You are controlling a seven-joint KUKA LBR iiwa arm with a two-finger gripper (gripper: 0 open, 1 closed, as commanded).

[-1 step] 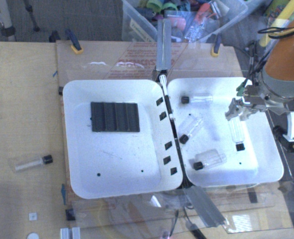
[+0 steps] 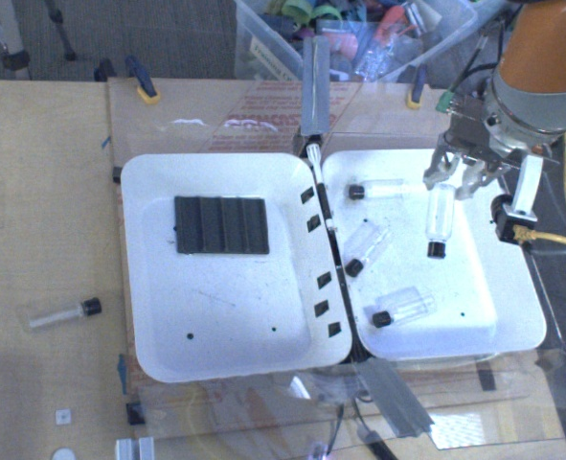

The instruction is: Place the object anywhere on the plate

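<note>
Fingers (image 2: 452,173) around upright vial (image 2: 440,220)

The arm (image 2: 541,56) reaches in from the right, its gripper (image 2: 458,175) pointing down.

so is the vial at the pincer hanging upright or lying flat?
Upright, cap down: the vial hangs vertically from the pincer, black cap lowest, over the right bin.

Plate (image 2: 221,225) in left bin (image 2: 148,286); 3 vials (image 2: 364,249) lie in right bin (image 2: 493,314); 4th vial (image 2: 440,220) hangs under gripper (image 2: 455,175); stray vial (image 2: 64,312) on bench (image 2: 33,190) left of bins
</note>
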